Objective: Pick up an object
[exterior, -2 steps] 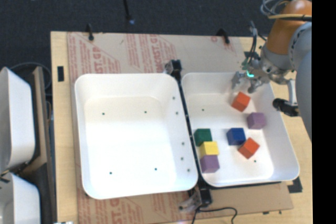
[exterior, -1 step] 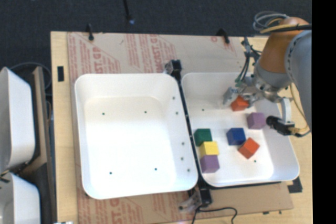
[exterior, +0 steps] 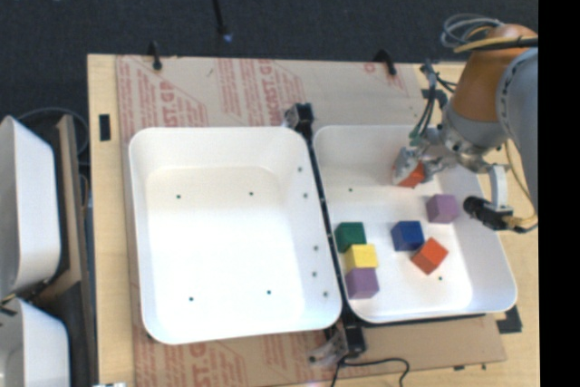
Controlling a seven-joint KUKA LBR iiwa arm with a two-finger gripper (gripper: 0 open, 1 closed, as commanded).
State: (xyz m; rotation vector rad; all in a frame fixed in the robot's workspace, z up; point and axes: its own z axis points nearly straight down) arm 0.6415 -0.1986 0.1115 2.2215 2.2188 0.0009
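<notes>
Blocks were the things you had to choose from, and they all sat in the right bin. A small red-orange block lay near that bin's far side, right at the tips of the pincer, which your program had evidently aimed at it. Whether the pincer was spread or pinching that block, you could not tell from this slanted view. The rest lay toward the near side: a light purple block, a blue block, an orange block, and a tight cluster of green block, yellow block and purple block. That cluster left little finger room, which likely explains the lone target. The left bin shared the bench.
</notes>
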